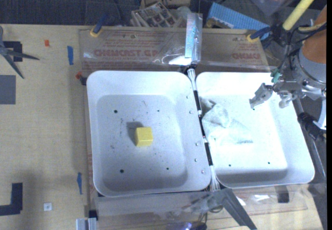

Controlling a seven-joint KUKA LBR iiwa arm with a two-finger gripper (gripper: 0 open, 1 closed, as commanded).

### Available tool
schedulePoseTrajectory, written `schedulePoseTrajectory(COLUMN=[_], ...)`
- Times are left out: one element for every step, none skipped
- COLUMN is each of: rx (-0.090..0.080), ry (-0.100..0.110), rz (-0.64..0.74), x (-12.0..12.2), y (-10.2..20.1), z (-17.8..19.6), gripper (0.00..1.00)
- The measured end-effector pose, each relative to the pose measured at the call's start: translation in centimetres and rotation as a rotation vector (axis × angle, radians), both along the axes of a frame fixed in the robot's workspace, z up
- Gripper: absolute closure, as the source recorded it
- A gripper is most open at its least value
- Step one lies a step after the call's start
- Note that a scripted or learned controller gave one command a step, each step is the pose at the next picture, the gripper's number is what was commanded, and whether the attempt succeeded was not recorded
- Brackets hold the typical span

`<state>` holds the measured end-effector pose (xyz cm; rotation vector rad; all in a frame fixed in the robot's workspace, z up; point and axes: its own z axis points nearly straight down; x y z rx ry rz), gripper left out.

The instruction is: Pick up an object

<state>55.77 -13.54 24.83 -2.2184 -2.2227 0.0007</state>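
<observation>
— Where is the yellow block [144,136]?

— It sits near the middle of the left bin [104,86], flat on the floor of it.

— And the gripper [271,96]?

— It hangs over the right bin [290,169], well apart from the block, near the bin's far right side. Its two fingers are spread apart with nothing between them.

— What else is there?

— A crumpled white cloth [218,116] lies in the right bin, close to the wall beside the left bin.

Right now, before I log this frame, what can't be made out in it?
- Gripper fingers: small and blurred above the right bin; open or shut is unclear.
- Arm: cut off by the right edge.
- White crumpled object: pale against the bin, outline and identity unclear.
- Yellow block: its underside is hidden.
</observation>
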Motion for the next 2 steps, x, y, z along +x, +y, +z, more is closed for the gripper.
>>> schedulePoseTrajectory(rx=[-0.001, -0.002], ry=[-0.004, -0.003], rz=[-0.002, -0.191], x=[0.1, 3.5], y=[-0.1, 7.0], z=[1.1, 9.6], gripper=[1.0, 1.0])
